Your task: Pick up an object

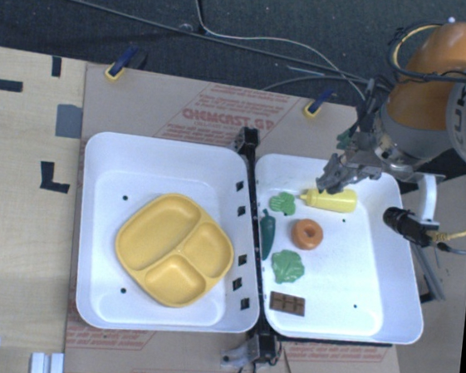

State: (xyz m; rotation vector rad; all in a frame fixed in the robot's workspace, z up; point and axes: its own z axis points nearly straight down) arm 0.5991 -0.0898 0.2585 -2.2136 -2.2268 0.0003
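Above the right bin [397, 321], the jaws [334, 181], opening indiscernible, hover at the yellow bottle [332, 201], which could roll aside under off-centre contact.

We see a pale wooden bench [11, 223] marked with dark tape pieces [50, 176] along its left side. On it lies a brown cardboard sheet [200, 111] with red printing, held at its far edge by two yellow-and-blue clamps [122, 63]. Beyond the bench's far edge we find dark carpet [112, 0] crossed by thin cables [233, 35]. Lighting is even.
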